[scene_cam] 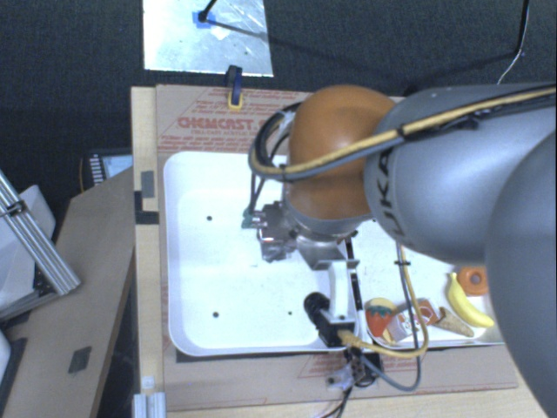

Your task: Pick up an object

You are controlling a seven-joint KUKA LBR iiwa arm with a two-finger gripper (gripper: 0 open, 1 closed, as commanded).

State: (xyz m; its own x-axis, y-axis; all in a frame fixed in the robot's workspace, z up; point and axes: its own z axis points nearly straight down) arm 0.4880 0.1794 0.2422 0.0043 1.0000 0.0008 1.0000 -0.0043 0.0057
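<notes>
Gripper (271,233) hangs over left bin (187,259), open or closed I cannot tell; objs, e.g. banana (467,303), lie in right bin (452,344), so better move there first.

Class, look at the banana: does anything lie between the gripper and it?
Yes. The gripper hangs over the bin on the view's left, and the banana lies far to the right. A red round item and a red-and-white packet lie between them.

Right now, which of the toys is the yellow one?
The banana, long and curved. The round toy just above it is orange instead.
</notes>
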